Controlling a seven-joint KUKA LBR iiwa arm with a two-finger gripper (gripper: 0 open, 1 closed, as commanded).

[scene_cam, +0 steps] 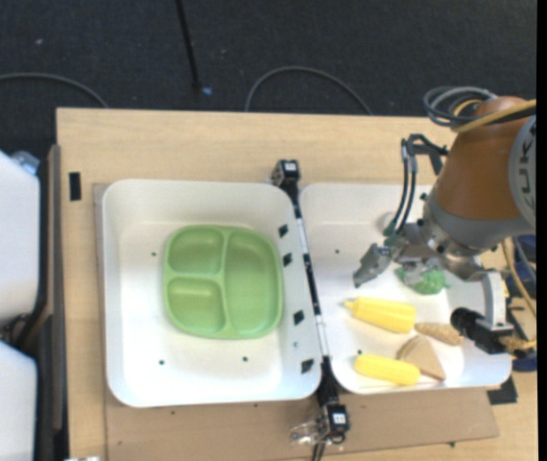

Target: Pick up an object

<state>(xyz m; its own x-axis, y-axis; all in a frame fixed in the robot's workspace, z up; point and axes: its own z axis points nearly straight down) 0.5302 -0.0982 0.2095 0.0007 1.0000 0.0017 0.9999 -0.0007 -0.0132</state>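
My bench (206, 128) carries two white bins. The left bin (130, 286) holds a green divided plate (223, 281) near its centre. My arm (485, 176) comes in from three o'clock over the right bin (345, 219). My claw (381, 260) hangs above that bin's middle; whether it is apart or together I cannot tell. A green object (425, 279) lies just at its four o'clock. Further toward five o'clock sit one yellow corn cob (381, 314), a second corn cob (387, 369) near the front rim, and a tan wedge (427, 355) beside it.
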